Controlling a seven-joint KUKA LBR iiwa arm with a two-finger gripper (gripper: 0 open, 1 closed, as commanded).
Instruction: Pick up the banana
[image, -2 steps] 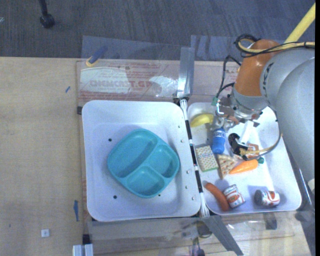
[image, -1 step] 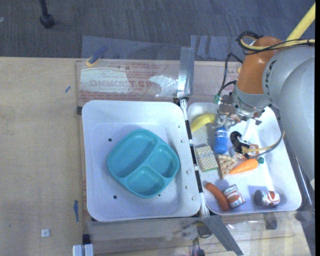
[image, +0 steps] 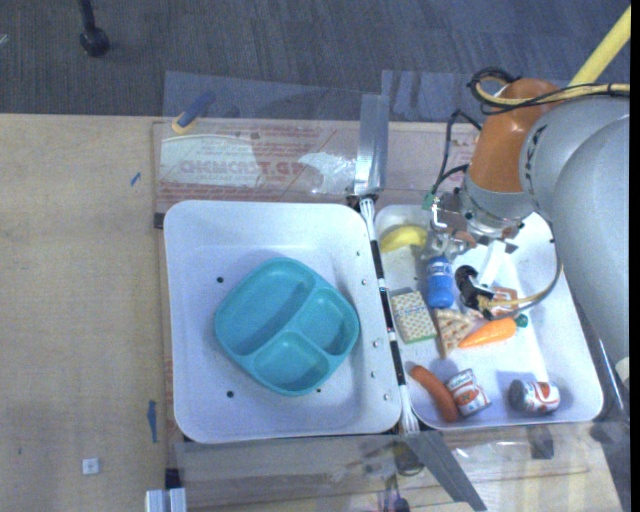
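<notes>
The banana (image: 402, 238) is yellow and short, curved in a shallow arc with its length running roughly left to right. It lies flat on the floor of the right white bin (image: 570, 400), in that bin's far left corner, close to the wall shared by the 2 bins. It sits just to the left of the gripper (image: 447, 232) and looks intact; its right end is hidden there.

- You're looking at a robotics lab: a grey arm (image: 590, 190) reaches over two white bins (image: 190, 300).
- The wooden bench (image: 70, 300) stands on grey carpet (image: 300, 35), with cables (image: 490, 85) near the arm.
</notes>
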